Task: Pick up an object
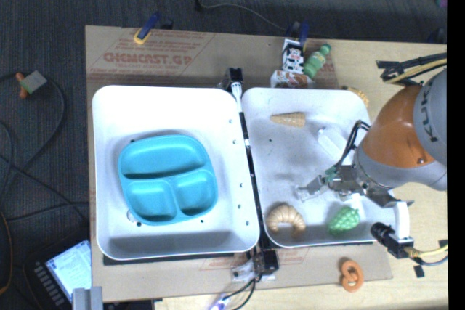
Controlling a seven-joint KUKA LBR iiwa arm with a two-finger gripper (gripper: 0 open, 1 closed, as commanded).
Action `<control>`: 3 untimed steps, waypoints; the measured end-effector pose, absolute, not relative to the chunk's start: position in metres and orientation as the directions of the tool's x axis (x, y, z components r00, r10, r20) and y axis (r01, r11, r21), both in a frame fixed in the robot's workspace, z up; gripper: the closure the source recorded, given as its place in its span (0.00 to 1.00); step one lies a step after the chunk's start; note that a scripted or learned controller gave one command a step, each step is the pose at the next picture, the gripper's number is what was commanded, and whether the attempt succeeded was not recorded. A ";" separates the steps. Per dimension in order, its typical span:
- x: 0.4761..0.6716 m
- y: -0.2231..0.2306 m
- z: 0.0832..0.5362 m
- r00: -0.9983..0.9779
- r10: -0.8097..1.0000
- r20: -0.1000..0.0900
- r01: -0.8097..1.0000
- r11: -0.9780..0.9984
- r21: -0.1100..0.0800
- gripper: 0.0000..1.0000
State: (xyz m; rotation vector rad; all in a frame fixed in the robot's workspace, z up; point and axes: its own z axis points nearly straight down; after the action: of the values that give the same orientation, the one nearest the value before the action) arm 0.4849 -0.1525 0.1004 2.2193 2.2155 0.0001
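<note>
Faint red print "CHEMCAST GP" on the brown board [156,58], letters "KU" on the arm [434,128]

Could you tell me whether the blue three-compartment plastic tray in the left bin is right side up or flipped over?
Right side up. The blue three-compartment plastic tray shows its hollows facing upward, one long section above two smaller ones, lying flat in the left white bin.

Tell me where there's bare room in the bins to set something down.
Right bin: its bare floor between the cone and croissant. Its right half is crowded by the gripper and green grapes. Left bin: a strip around the blue tray.
</note>
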 end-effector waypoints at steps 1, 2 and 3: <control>0.484 -0.123 0.118 -0.001 1.000 0.000 1.000 0.001 -0.001 0.00; 0.484 -0.104 0.087 0.002 1.000 -0.003 1.000 -0.002 0.002 0.00; 0.548 -0.120 0.087 0.000 1.000 -0.003 1.000 0.000 0.007 0.00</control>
State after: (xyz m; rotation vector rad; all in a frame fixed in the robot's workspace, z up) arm 0.5480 -0.1197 0.0871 2.2165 2.2170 0.0044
